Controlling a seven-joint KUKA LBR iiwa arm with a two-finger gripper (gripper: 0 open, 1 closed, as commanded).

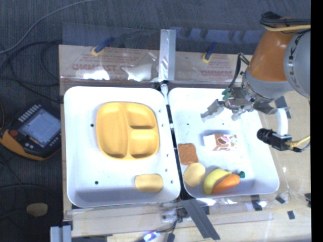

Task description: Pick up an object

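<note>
My gripper (223, 113) hangs over the far half of the right bin (262, 158), open, with nothing between its fingers. Just in front of it a small white carton (220, 141) with a red picture lies flat on the bin floor. A brown square biscuit (187, 154) lies by the bin's left wall. Along the near wall sit a pale yellow ball-shaped fruit (194, 174), a yellow-green fruit (215, 178) and an orange carrot (228, 182), touching one another.
The left bin (81, 150) holds a yellow divided plate (127, 130) and a small yellow bun-like piece (149, 182). A metal divider (166, 59) rises between the bins at the back. A handheld pendant (33, 130) lies on the floor at the left.
</note>
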